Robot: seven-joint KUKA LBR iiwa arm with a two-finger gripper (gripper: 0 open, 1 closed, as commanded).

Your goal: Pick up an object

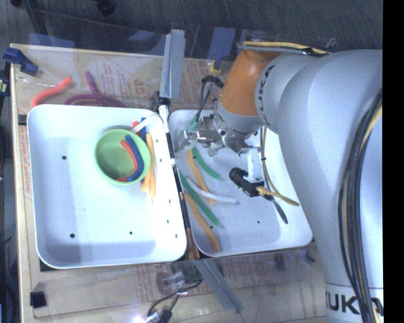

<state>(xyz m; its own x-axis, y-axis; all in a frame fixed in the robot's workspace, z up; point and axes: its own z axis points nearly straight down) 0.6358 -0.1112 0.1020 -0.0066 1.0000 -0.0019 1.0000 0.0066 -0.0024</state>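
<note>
1. On the surface (87, 73) sit two white bins side by side. The grey arm (323, 147) comes in from the right and hangs over the right bin (256, 227).
2. The left bin (67, 214) has a green bowl (114, 157) holding a few coloured pieces. It's across the divider from the hand, so not the likely target.
3. The pickable things are loose sticks in the left half of the right bin. A long orange stick (205, 224) and a white stick (214, 196) lie nearer the camera. A short green stick (207, 165) and a short orange stick (198, 172) lie just below the hand.
4. Key relation: the short green stick is closest to the hand, just on its near side. Its long axis runs diagonally, from far-left to near-right.
5. The hand (200, 137) is low at the far-left corner of the right bin. Can't tell if it's open or closed, as the wrist hides it; probably nothing is held.
6. My call: grip across the green stick's width, not along its length. The crossing orange stick may snag.
</note>
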